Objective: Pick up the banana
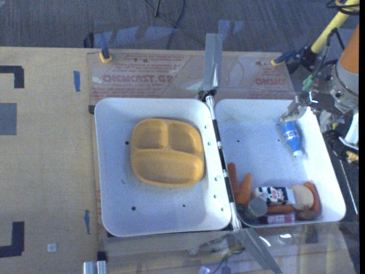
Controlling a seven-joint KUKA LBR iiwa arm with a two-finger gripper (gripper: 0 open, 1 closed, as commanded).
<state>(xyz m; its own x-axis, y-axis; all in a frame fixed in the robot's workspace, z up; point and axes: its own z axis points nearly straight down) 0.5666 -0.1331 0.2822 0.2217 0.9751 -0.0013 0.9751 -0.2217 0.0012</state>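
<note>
Carrots (245, 188) crowd right bin's (256, 150) near wall; blue bottle (292, 137) by jaws.

grey metallic arm (345, 87) at the right edge, orange band above, dark cables alongside, pale silvery tool (295, 112)

One fixed camera looks down at a slant on the bench (45, 153) from its near edge at 6 o'clock, facing 12 o'clock. It stands far enough back to take in both the left bin (114, 210) and right bin (256, 147), with floor beyond.
</note>
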